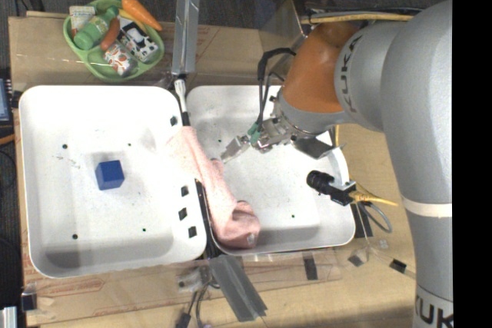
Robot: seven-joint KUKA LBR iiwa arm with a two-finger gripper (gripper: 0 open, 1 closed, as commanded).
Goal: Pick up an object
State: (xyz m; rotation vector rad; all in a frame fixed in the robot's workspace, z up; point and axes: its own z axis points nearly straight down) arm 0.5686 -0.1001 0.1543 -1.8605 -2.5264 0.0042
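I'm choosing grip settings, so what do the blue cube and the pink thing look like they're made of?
Blue cube: looks like hard plastic or painted wood, with crisp edges and flat, evenly coloured faces. Pink cloth: soft fabric, matte, draped and folded along the right bin's left wall, bunched at its lower end.

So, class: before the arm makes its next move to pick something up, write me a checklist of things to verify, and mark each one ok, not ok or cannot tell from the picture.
1. An object is available: blue cube sits in the left bin. Ok.
2. A second candidate: pink cloth lies along the left edge of the right bin, against the divider. Ok.
3. Gripper is over a target: it hangs over bare floor of the right bin, right of the cloth. Not ok.
4. Gripper is free of any object: nothing seen between its tips. Ok.
5. Finger opening: too small to judge. Cannot tell.
6. Cube has space around it. Ok.
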